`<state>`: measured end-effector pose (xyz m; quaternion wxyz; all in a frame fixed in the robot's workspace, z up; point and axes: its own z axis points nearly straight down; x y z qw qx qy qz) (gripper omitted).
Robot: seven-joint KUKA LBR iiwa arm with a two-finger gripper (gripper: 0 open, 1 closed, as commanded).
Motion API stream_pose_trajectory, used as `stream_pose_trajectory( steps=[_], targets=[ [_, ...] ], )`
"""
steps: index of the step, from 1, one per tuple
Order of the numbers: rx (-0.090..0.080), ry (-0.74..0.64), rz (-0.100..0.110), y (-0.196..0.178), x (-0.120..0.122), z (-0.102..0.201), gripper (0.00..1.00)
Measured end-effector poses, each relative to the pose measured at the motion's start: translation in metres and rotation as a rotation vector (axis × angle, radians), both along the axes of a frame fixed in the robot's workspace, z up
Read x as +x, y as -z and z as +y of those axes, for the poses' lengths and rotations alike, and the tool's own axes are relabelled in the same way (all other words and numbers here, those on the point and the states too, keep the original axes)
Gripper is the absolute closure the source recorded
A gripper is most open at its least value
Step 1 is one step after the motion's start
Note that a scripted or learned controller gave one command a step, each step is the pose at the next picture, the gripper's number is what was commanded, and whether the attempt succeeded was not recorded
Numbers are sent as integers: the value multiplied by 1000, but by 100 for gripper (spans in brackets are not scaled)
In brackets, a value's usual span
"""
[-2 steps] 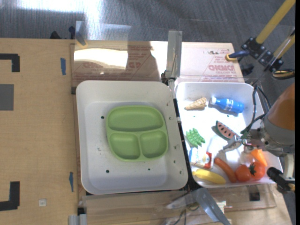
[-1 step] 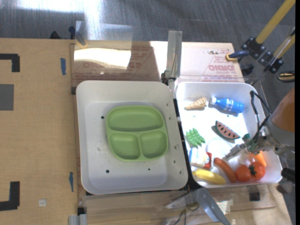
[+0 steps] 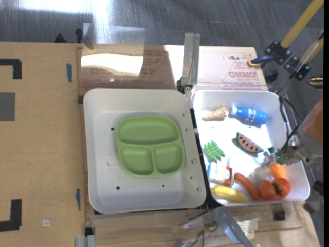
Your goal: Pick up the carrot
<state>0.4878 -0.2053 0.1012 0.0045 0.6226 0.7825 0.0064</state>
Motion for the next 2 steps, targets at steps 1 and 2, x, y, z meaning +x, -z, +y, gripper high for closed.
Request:
stream_pose_trajectory(
  steps=[1, 2],
  targets=[
    [-2, 14, 8, -58, -6, 102, 100],
    [-7, -506, 16, -18, -9, 55, 100]
  ],
)
